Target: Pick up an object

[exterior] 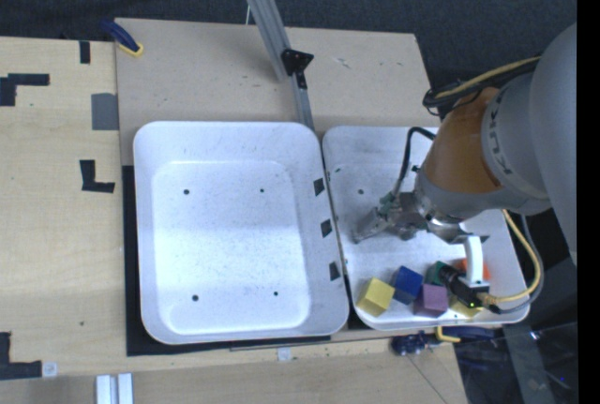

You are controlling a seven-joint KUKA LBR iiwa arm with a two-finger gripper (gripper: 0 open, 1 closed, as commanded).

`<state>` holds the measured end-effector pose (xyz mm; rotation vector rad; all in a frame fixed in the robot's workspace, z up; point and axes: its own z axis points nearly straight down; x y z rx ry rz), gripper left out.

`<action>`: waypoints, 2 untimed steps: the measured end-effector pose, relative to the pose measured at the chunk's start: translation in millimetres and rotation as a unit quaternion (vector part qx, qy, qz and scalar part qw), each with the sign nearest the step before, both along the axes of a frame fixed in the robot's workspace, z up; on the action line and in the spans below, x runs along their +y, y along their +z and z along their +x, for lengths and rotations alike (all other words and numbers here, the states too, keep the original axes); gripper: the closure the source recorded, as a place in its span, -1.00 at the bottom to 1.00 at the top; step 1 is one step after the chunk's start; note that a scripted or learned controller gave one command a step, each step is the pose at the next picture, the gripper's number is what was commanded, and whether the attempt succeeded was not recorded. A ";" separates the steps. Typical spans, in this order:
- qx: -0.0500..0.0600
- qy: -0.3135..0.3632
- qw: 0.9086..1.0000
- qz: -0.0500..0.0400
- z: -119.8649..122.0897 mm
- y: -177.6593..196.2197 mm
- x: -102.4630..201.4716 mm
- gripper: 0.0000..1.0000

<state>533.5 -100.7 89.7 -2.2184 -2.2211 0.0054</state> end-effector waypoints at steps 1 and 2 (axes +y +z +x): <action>0.000 0.000 1.000 0.001 0.2 11.2 1.0 1.00; -0.004 0.000 1.000 0.000 -1.9 71.4 -5.1 1.00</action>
